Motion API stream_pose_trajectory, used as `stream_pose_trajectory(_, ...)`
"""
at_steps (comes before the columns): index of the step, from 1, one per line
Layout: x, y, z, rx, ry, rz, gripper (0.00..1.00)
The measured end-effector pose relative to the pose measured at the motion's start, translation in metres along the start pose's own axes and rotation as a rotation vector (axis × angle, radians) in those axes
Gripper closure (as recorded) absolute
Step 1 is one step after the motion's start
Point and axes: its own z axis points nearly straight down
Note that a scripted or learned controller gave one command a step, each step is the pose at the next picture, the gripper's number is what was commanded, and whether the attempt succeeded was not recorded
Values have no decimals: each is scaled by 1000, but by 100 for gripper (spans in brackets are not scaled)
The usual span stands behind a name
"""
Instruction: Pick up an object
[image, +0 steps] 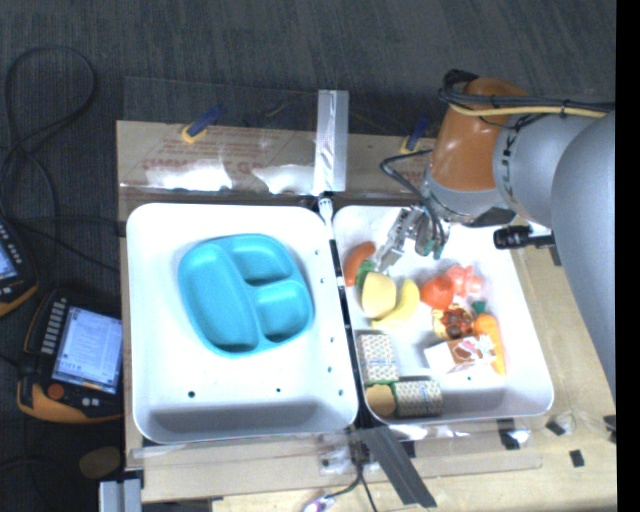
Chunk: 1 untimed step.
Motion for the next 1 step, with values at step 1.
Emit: stream_pose_trajectory(1,21,26,-71,4,14,368,100)
